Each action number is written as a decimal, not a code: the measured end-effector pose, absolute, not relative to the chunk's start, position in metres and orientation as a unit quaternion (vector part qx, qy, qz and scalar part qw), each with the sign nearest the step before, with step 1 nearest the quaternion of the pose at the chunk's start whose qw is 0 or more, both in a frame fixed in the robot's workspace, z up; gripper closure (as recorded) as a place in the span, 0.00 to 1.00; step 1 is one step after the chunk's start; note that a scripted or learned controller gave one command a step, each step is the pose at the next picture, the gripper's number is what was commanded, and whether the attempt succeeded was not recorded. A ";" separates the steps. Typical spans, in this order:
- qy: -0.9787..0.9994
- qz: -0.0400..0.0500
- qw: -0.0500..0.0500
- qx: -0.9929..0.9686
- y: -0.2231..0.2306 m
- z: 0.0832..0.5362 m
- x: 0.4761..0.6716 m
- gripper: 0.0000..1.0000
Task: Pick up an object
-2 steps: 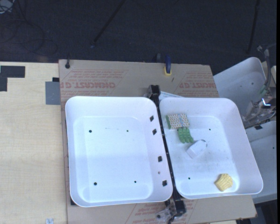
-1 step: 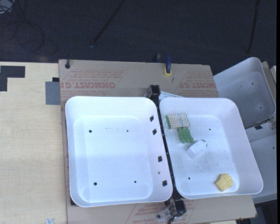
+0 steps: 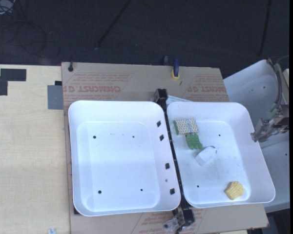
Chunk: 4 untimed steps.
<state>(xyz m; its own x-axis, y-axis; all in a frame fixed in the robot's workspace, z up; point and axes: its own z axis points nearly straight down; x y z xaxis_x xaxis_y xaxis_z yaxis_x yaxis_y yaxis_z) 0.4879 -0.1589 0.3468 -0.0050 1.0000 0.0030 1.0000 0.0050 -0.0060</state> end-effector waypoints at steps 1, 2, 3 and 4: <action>-0.706 0.000 -0.003 -0.708 -0.215 0.409 0.475 1.00; -0.709 0.002 0.004 -0.705 -0.166 0.335 0.499 1.00; -0.706 0.000 -0.003 -0.708 -0.215 0.397 0.486 1.00; -0.709 0.001 0.003 -0.705 -0.160 0.350 0.496 1.00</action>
<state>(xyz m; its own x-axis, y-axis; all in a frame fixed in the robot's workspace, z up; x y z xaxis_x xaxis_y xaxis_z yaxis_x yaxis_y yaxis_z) 0.4958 -0.1604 0.3499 -0.0049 1.0000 0.0029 1.0000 0.0049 -0.0058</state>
